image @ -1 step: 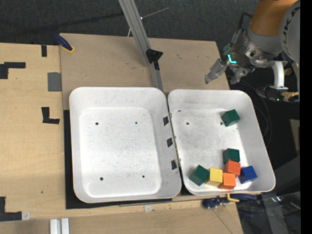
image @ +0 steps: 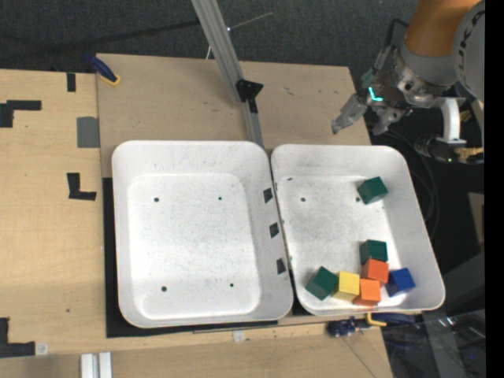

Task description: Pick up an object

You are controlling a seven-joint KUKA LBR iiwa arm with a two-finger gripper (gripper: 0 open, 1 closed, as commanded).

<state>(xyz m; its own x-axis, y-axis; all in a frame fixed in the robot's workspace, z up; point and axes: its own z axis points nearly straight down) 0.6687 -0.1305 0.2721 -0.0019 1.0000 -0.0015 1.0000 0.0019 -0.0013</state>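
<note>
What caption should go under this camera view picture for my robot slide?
Robot gripper hovers above the right bin, where coloured blocks cluster in its near corner and one green block sits apart.

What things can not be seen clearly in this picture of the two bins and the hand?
- Hand, camera view: small and dark above the right bin; whether it holds anything is unclear.
- Arm: cut off by the top and right edges.
- Clustered blocks: they overlap, so their hidden sides and exact contact are unclear.
- Blue object below the right bin: partly hidden by the rim.
</note>
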